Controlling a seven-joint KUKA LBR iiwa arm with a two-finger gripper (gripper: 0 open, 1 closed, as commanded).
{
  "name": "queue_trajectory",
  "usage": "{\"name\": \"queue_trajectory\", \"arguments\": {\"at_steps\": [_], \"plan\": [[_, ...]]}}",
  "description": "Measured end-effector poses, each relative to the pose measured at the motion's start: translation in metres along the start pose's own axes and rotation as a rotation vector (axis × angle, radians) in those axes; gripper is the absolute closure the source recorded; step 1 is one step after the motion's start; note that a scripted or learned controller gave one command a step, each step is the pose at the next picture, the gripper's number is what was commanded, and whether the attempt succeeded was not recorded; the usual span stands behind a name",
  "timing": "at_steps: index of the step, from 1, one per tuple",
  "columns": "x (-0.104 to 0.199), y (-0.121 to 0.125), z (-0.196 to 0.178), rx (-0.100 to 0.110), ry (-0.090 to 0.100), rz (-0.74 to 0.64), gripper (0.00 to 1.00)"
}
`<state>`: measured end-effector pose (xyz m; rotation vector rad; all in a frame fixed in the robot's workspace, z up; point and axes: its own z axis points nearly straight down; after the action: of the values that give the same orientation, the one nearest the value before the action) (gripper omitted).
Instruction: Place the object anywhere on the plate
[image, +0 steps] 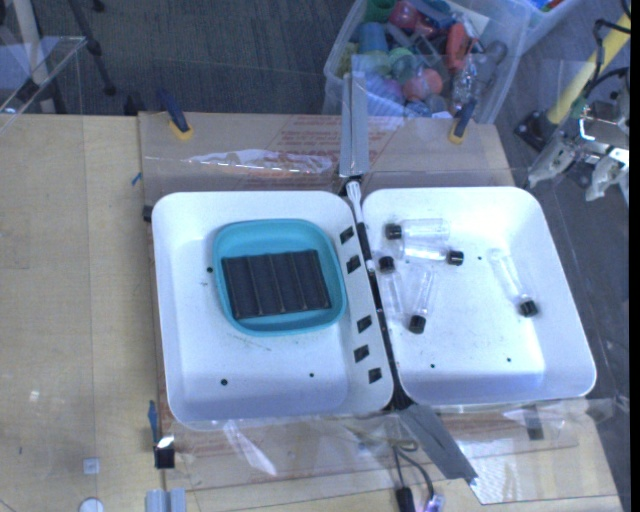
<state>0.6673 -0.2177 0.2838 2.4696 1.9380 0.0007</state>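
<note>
A teal plate (232, 244) with a dark ridged insert (275, 284) lies in the left white bin (190, 380). Several clear vials with black caps lie in the right bin (560, 350). One vial (422, 230) is near the far left corner, and another vial (420, 298) is by the divider. A third vial (510, 283) lies alone towards the right. My gripper (585, 158) hangs beyond the right bin's far right corner, well away from the vials and the plate, with nothing seen in it.
A raised divider (362, 300) with black tabs separates the two bins. A clear tub of colourful toys (425, 50) stands behind the bins. Two clamps (178, 122) and plastic sheeting sit at the bench's back edge.
</note>
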Motion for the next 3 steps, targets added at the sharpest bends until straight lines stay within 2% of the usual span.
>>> {"name": "queue_trajectory", "arguments": {"at_steps": [1,2,3], "plan": [[0.001,0.001,-0.01,-0.002,-0.003,-0.004,1.0],[0.002,0.001,-0.01,-0.002,-0.003,-0.004,0.0],[0.002,0.001,-0.021,-0.005,-0.005,-0.006,1.0]]}}
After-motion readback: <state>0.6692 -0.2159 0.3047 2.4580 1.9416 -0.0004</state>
